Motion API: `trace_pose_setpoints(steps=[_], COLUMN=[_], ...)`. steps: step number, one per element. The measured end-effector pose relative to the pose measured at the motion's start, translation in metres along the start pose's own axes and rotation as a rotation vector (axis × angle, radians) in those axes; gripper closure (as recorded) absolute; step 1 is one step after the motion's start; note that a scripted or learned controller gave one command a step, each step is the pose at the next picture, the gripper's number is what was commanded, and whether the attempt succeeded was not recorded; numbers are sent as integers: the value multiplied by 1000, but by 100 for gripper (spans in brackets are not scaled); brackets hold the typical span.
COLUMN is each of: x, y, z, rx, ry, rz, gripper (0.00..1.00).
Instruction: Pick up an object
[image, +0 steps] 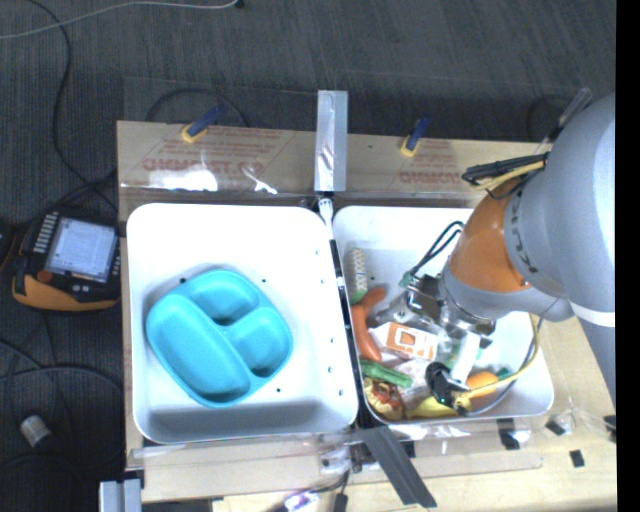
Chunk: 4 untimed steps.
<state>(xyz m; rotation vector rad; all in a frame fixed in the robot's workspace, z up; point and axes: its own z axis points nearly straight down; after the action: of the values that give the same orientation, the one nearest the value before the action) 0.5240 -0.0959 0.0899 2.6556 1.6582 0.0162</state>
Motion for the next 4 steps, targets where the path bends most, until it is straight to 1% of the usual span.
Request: trace_pose_setpoints(steps=[1,2,3,4], x=[-5,43,102,90], y=[2,-22,-66,-51], z=[-10,-109,-118,-93], rx=[-4,17,18,19], ry=[-6,-7,-4,-5], rz=[7,56,-228,-228], gripper=[100,100,100,100])
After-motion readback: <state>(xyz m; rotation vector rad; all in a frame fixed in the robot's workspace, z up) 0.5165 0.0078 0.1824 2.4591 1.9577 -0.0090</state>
